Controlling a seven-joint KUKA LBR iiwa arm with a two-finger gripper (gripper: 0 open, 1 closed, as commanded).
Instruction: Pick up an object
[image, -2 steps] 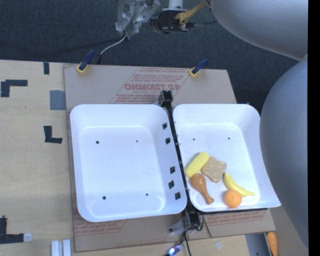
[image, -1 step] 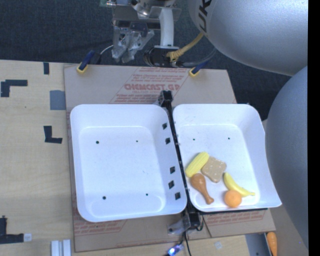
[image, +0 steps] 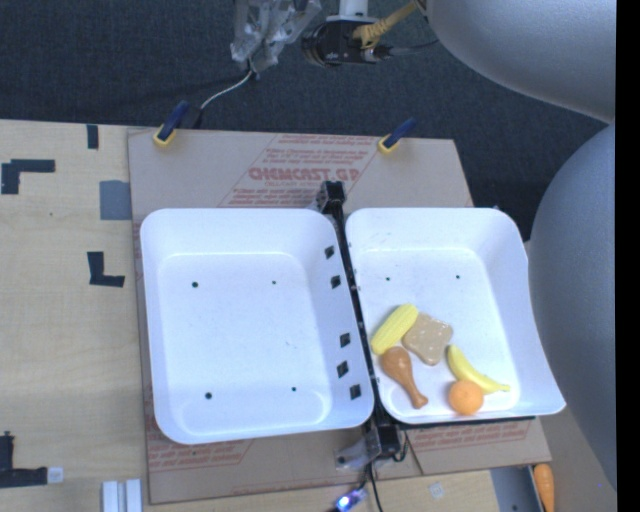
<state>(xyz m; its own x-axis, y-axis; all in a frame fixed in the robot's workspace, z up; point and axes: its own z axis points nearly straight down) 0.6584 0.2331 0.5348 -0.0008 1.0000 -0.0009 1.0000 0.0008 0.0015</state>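
1. While you look down on the bench, you see the grey metal two-finger gripper (image: 262, 38) high at the top edge, over dark floor beyond both bins; whether it is spread or pressed together cannot be told.
2. You find the toys clustered in the right shallow white bin (image: 500, 240), near its front edge: yellow corn cob (image: 394, 327), tan bread slice (image: 428, 339), brown drumstick (image: 404, 374), yellow banana (image: 471, 372), orange fruit (image: 465, 398).
3. You see the left shallow white bin (image: 165, 240) beside it, rims touching.

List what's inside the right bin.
Right bin: corn, toast slice, drumstick, banana, orange, clustered near front. Anything beneath them is covered.
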